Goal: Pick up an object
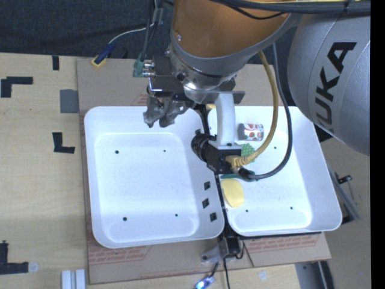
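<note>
Over the far rim of the left bin (99, 161), at about 12 o'clock from its middle, hangs the gripper (161, 119): dark metal fingers, pressed close together, with nothing visible between them. Above it: the arm's (234, 17) glossy orange band and matte grey casing. Both bins are shallow white plastic with rounded corners and small dark dots on the floors.

Right bin (301, 215), contents:
- yellow block (233, 192), soft-looking, rounded; lies at 8 o'clock from the bin's middle, just beside the shared wall. Long axis runs roughly 12-to-6.
- small can (251, 132), red, white and dark label; on its side at 11 o'clock, long axis 9-to-3.

Black cable (283, 143) loops over the right bin. Brown cardboard (108, 95) under both bins.
</note>
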`<state>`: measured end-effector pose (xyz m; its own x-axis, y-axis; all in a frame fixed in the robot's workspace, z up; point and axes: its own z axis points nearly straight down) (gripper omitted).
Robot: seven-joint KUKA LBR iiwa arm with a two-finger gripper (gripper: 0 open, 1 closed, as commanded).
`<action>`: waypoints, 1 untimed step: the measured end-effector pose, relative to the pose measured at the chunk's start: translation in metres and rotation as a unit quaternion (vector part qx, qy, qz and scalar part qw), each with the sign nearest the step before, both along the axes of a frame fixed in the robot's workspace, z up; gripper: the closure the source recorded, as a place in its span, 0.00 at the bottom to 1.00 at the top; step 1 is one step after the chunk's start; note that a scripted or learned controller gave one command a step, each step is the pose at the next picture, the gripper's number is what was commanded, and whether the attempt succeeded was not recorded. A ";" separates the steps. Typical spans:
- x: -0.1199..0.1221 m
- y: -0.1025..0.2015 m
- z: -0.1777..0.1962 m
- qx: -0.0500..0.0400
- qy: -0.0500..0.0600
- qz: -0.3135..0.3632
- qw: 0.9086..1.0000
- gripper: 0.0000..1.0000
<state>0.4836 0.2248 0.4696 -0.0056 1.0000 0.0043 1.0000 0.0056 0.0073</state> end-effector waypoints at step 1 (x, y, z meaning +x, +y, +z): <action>-0.003 0.008 -0.151 -0.006 0.012 -0.002 1.000 1.00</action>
